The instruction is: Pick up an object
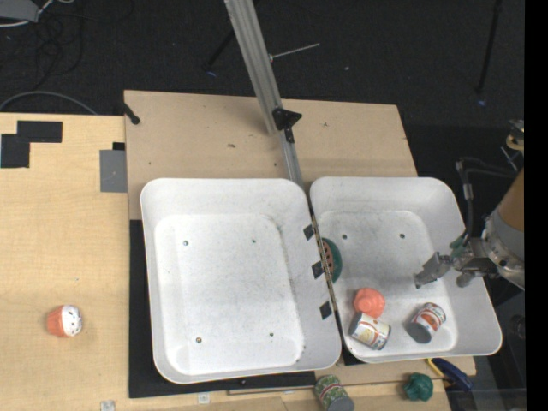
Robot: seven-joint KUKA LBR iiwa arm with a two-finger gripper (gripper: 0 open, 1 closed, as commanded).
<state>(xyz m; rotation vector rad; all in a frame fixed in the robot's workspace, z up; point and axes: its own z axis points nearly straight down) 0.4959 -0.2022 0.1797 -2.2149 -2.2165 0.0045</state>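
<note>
**End effector poised over the right bin**

No label text can be read on either can. The end effector (pixel 438 268) hangs at the right bin (pixel 385 193) edge, its spread impossible to judge (nothing visibly between the fingers). Below it lie a red-banded can (pixel 425 322), a tipped white can (pixel 370 331) and a rounded orange lump (pixel 369 301).

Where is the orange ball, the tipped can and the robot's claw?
orange ball (pixel 369 301), camera view, its top.
tipped can (pixel 425 322), camera view, its side label.
gripper (pixel 425 276), camera view, by its fingertips.

2 white bins (pixel 223 197) — orange-pink ball (pixel 369 301), red-white can (pixel 425 322).
</note>
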